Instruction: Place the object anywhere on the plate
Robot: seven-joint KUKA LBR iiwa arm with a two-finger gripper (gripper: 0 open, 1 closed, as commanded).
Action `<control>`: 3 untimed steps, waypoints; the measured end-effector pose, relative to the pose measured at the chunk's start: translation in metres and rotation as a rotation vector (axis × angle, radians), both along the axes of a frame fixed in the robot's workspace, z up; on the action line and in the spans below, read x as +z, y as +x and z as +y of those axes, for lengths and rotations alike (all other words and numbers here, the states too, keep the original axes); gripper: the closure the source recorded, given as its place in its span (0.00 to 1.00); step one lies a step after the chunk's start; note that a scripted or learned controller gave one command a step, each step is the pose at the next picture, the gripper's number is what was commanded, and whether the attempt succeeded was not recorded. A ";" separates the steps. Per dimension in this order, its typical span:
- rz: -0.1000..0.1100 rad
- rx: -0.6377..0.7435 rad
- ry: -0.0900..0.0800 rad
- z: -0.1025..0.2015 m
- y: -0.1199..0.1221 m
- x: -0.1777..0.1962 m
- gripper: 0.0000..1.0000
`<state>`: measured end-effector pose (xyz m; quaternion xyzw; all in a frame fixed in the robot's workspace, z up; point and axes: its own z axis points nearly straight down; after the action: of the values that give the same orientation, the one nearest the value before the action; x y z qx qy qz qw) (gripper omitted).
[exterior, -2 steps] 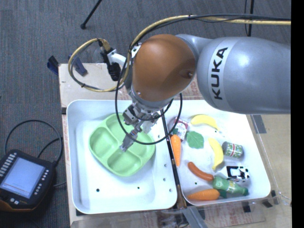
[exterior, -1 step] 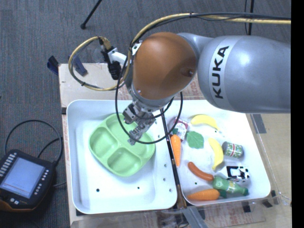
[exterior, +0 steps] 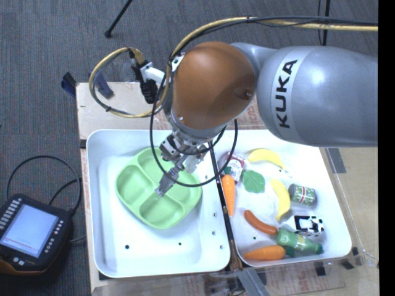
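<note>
Overhead, the grey arm [exterior: 308,91] with its orange-brown band is seen reaching in from the right, and the tool [exterior: 165,187] is lowered over the green plate [exterior: 133,187] in the left bin [exterior: 102,227]. The tip is seen over the plate's middle ridge, and nothing can be made out between the fingers; whether they are spread or pressed together cannot be told from this angle.

The plate is a smooth, glossy, pale green piece with rounded corners and raised dividers, set at a slant toward the back of the left bin. Bare white floor is left along the bin's front edge and left wall, so open room is found there.

The right bin [exterior: 336,224] is crowded. Plastic toy food is scattered across it: a carrot [exterior: 229,193] just beside the shared wall, a green leaf [exterior: 253,181], a yellow banana [exterior: 265,157] near the back edge and a second banana [exterior: 282,197] below it, a small can [exterior: 302,194], a red-orange sausage [exterior: 261,223], a black-and-white carton [exterior: 307,225], a green bottle [exterior: 299,242] and another carrot [exterior: 264,253] at the front edge. These are smooth, rounded shapes.

A handheld pendant [exterior: 31,232] with a screen is seen on the floor, left of the worktop.
</note>
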<state>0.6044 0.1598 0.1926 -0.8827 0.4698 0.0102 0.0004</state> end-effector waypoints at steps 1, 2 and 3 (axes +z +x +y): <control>0.009 -0.013 0.005 0.000 0.001 0.005 1.00; 0.009 -0.014 0.005 0.000 0.001 0.005 0.00; 0.019 -0.027 0.010 0.000 0.001 0.009 1.00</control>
<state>0.6056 0.1600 0.2017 -0.8762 0.4815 0.0208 0.0006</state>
